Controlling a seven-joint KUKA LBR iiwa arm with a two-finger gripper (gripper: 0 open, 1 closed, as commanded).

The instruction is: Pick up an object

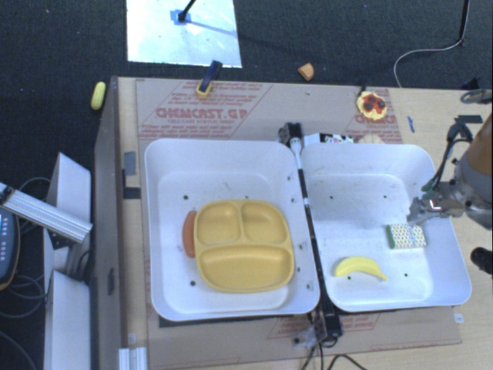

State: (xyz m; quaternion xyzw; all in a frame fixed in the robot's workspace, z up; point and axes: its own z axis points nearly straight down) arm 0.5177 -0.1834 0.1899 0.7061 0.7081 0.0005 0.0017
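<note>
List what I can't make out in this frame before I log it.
- Gripper: small and blurred at the right bin's edge; whether its fingers are open or shut is unclear.
- Arm: cut off by the right edge of the camera view.
- Orange item in the left bin: partly hidden by the yellow tray; its kind is unclear.
- Sponge: too small to tell whether the gripper touches it.

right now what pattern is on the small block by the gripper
A green and white dotted grid on the block, seen in the camera view.
</note>
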